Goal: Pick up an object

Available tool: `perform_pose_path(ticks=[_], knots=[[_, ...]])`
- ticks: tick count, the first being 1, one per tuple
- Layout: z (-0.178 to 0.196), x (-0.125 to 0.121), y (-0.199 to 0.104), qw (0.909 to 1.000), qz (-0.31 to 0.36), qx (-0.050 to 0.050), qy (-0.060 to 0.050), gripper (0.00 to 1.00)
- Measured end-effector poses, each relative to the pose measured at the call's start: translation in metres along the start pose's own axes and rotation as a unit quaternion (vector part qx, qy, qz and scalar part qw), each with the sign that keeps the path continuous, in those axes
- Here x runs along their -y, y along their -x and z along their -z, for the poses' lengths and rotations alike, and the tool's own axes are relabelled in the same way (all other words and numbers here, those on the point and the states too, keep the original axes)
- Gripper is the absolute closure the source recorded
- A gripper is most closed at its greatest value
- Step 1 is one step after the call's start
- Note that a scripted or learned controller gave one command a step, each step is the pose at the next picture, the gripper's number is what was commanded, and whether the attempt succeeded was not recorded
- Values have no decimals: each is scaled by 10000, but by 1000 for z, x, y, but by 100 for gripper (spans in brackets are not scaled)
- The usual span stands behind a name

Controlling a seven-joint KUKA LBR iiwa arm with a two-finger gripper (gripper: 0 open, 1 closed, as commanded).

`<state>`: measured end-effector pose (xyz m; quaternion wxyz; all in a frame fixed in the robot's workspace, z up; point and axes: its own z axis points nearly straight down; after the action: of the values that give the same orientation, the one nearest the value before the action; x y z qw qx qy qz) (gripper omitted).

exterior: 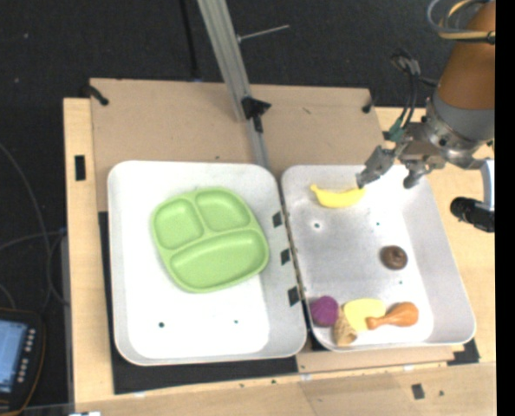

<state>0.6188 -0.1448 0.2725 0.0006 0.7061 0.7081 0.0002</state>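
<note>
My gripper (389, 174) hangs open over the far edge of the right bin (431, 232), with nothing between its fingers. Its left finger points toward a yellow banana (335, 197) lying at the bin's far side, just left of the gripper. A brown round object (394, 256) lies in the bin's middle right. Along the near edge lie a purple object (324, 309), a pale yellow piece (361, 312) with a small tan piece (344, 334) beside it, and an orange-brown drumstick shape (394, 316).
The left bin (136, 319) holds a green three-compartment plate (209, 239). A slanted metal pole (227, 50) rises behind the bins, ending near their shared far corner. Black clips (285, 256) sit along the divide between the bins.
</note>
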Motion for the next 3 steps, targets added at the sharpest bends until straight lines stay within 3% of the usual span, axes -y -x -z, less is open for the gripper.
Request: perform_pose_path(ticks=[1,3], knots=[[0,0,0,10000,0,0,0,0],[-103,-3,-2,10000,-15,1,-30,0]])
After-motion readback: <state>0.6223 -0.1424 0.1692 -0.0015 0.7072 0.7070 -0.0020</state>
